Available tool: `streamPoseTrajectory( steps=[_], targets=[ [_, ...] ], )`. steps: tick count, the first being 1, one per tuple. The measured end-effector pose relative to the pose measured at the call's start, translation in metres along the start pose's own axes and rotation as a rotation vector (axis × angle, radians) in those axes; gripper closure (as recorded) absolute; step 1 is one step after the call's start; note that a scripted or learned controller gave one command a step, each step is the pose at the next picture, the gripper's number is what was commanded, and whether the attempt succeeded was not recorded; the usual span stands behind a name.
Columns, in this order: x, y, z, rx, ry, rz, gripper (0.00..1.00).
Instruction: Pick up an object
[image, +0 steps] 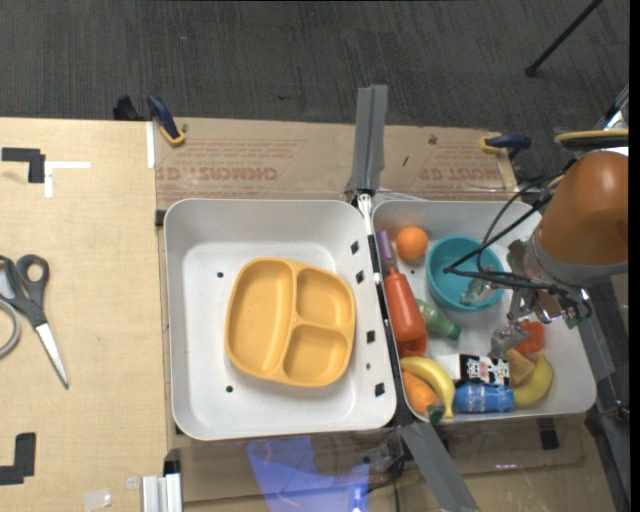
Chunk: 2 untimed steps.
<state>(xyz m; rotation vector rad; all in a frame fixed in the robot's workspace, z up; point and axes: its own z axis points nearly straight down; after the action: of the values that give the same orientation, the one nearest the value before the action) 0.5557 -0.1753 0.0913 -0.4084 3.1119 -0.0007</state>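
Note:
The right bin (580, 400) holds several objects: an orange ball (410, 243), a teal bowl (455, 275), a red bottle (404, 306), a green item (441, 323), a banana (427, 374), a blue can (484, 400), a black-and-white carton (485, 370) and a second yellow fruit (538, 384). My gripper (514, 332) reaches down into the bin's right half, just right of the bowl and directly above a red-orange item (530, 339). The arm's orange band (598, 205) rises over it. Nothing is seen lifted.
The left bin (190, 380) carries a yellow divided plate (292, 322). Scissors (36, 312) lie on the wooden bench at far left. A grey divider bar (370, 130) runs between the bins, with blue clamps (165, 118) on the cardboard behind.

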Motion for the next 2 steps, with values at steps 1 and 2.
streamPoseTrajectory(
  steps=[1, 2],
  targets=[
    [-0.0044, -0.001, -0.0125, 0.006, -0.011, -0.002, 1.0],
    [-0.0024, 0.0006, -0.0084, 0.001, -0.003, -0.003, 0.0]
  ],
)
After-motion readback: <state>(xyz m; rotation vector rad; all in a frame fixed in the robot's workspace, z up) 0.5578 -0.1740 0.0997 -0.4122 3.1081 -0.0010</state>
